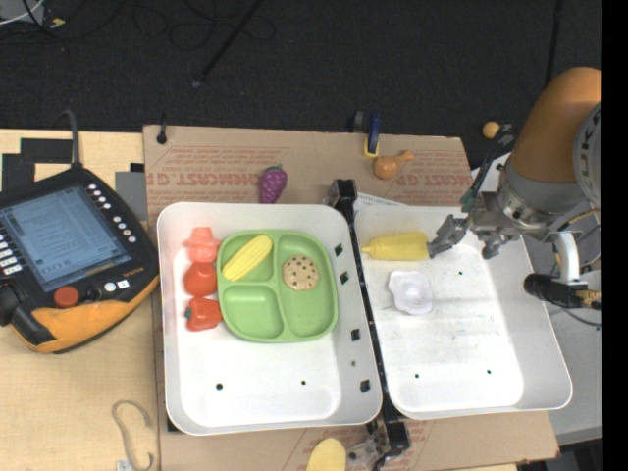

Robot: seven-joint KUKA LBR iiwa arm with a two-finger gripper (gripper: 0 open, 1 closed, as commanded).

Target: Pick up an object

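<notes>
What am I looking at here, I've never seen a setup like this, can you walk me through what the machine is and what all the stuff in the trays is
This is one picture, taken by a fixed camera above a bench and looking down at a slant. The grey and orange thing on the right is a robot arm; its gripper, a two-fingered claw, hangs over the top edge of the right bin and holds nothing I can see.

In that bin lie a yellow squeeze bottle and a small clear cup. The left bin holds a green divided plate with toy corn and a cookie in separate sections, and red and pink toy pieces beside the plate.

On the cardboard behind the bins sit purple grapes and an orange toy. The screen at far left is a control pad.
</notes>
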